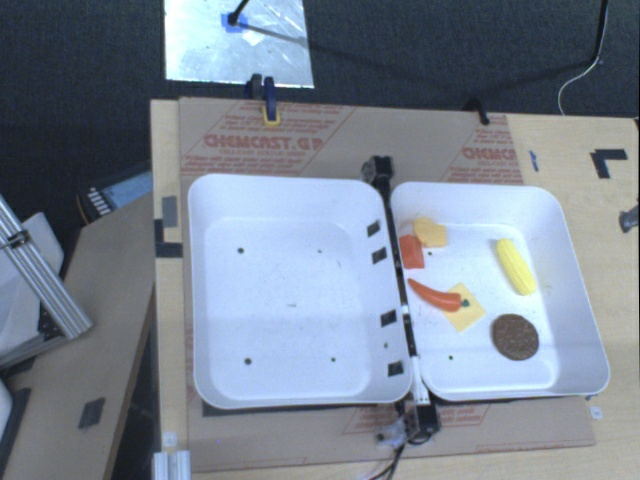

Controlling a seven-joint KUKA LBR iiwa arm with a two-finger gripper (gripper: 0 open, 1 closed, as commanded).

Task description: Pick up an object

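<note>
bench inventory, taken from above. item: my pincer, open or closed i cannot tell. item: small grey piece [629,218] at the right edge of the view, too little of it to name. item: right bin [570,268], white and shallow, holding all six loose objects. item: yellow corn cob [515,265], lying slantwise toward the bin's right side, apart from the rest. item: brown round disc [515,336], flat on the floor, nearer the front than the cob. item: red-orange pepper [433,292], long and curved, its far end lying on a flat yellow slice [466,314] near the bin's middle. item: orange block [411,251], close to the bin's left wall. item: yellow chunk [431,232], just beside the block on its far side. item: left bin [285,203], white, a few dark dots on its floor. item: row of black clips [380,256] along the seam where the two bins meet. item: brown board [270,138] with red lettering, under both bins. item: yellow clamp [270,108] on the board's far edge. item: silvery sheet [240,28] beyond it, on dark carpet.
</note>
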